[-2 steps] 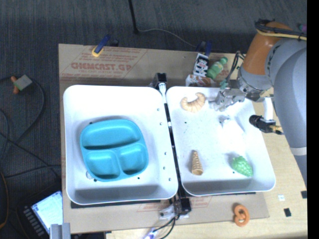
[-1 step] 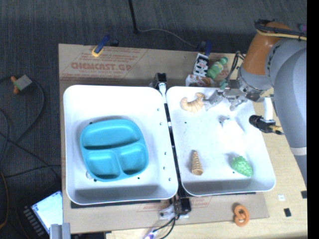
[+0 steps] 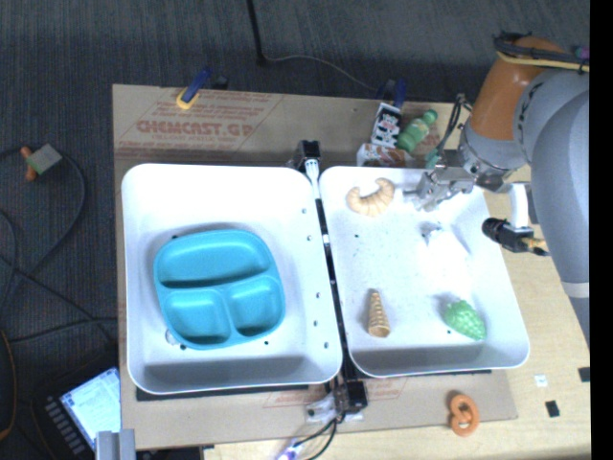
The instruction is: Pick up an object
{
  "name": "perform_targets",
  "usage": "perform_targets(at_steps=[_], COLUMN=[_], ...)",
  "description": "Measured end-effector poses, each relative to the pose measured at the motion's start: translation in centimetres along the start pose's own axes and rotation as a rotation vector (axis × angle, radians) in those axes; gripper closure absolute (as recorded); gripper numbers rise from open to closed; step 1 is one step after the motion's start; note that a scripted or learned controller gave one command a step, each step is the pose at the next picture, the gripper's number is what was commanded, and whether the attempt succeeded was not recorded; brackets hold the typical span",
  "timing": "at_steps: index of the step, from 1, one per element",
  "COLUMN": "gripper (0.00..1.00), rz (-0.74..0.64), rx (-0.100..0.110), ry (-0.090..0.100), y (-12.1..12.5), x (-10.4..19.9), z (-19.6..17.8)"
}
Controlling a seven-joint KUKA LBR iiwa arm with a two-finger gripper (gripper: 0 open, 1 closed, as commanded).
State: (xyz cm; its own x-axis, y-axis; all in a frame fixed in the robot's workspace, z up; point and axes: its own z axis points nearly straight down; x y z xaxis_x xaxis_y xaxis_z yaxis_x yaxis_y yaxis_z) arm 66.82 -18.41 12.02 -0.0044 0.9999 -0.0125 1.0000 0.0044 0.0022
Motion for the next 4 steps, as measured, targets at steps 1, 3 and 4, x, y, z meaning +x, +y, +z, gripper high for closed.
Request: perform_targets(at_steps=[1,3,4], gripper=[1.0,1.0,1.0], rz=[0.001,0.003,0.003], rx=[-0.004,0.003,0.005], ry=[0.012,0.012,0.012], y=[0.2,-9.3,-15.0], x=[9.8,18.7,22.5], z=[-15.6,-10.4,-11.1])
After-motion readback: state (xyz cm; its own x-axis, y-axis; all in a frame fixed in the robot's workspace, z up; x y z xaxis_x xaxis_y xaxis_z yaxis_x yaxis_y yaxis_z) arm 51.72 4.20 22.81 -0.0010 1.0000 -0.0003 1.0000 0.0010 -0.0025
